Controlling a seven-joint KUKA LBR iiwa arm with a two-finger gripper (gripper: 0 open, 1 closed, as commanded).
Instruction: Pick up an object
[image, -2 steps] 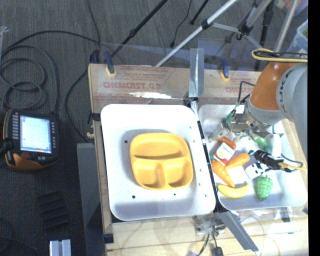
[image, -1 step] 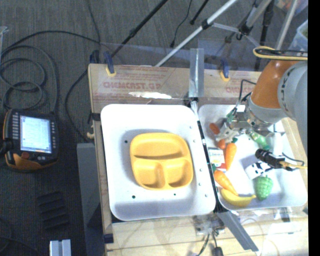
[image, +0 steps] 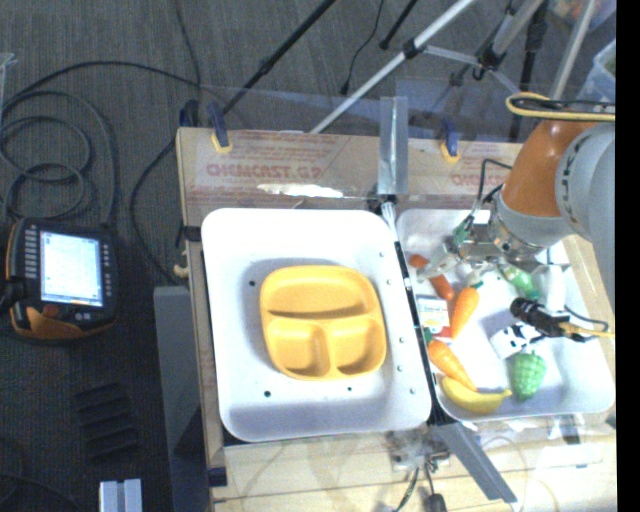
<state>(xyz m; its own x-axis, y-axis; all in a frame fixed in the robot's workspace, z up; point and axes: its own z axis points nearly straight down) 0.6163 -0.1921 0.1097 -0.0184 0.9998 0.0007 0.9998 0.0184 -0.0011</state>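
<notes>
one carrot (image: 463, 308) lies just below your tool (image: 480, 252), long axis near-vertical; tool's opening cannot be told.

Robotics lab: teach pendant (image: 62, 275), tripods (image: 470, 45), clamped bench (image: 300, 165).

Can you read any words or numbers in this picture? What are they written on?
Red letters on the cardboard behind the left bin: too blurred to read.
More red letters on the cardboard behind the right bin: too blurred to read.
The lit screen of the handheld controller on the floor: too small to read.
A small card with black marks in the right bin: too small to read.
</notes>
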